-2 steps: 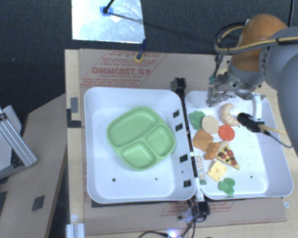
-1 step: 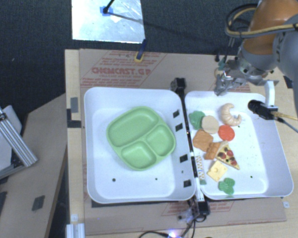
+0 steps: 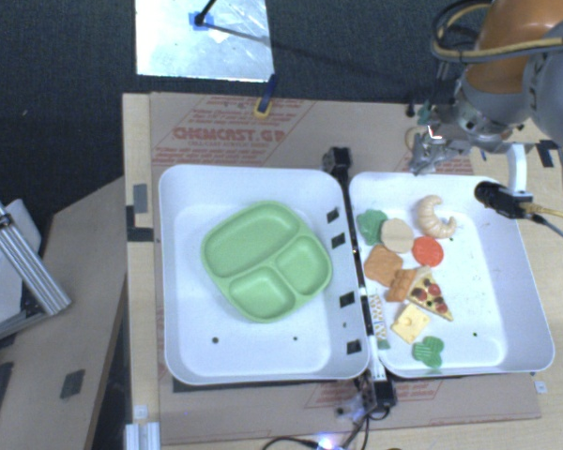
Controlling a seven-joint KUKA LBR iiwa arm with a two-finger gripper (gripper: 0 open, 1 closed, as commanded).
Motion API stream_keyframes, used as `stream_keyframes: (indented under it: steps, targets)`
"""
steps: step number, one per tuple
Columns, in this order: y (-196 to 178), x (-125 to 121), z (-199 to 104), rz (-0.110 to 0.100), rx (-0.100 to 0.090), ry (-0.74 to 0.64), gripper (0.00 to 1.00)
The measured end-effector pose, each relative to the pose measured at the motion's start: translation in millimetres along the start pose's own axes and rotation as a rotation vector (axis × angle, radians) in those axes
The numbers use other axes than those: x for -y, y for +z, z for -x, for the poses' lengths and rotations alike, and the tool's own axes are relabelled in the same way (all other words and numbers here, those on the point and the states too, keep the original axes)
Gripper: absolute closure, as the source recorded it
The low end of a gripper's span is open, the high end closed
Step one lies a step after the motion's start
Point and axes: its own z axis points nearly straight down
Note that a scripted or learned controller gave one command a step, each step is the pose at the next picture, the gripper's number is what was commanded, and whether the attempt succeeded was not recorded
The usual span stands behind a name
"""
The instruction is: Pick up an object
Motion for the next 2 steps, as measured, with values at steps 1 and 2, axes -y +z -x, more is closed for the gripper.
stream_keyframes:
  steps: [1,2]
  targets:
    - [2.3,18.4,-56.9,-0.003,-0.002,-0.005,1.00]
    - [2.3,20.5,-121.6,-0.003,-0.003,-0.006,1.00]
